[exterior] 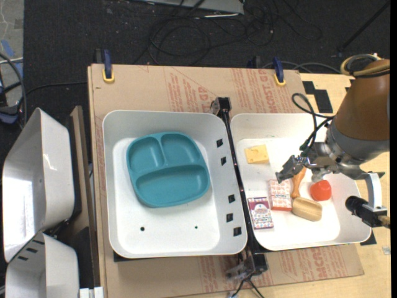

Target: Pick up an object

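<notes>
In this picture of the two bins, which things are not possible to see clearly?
- The tool: its fingertips are dark and small in the camera view, so open or shut is unclear.
- The orange stick: its upper end sits under the tool.
- The small cartons: print too small to read.
- The arm: cut off by the right edge.

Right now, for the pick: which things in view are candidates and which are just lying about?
Candidates, right bin:
yellow block
orange stick
red round piece
tan roll
two small cartons
gripper above them

Lying about:
teal divided plate, left bin
floor cables
</notes>
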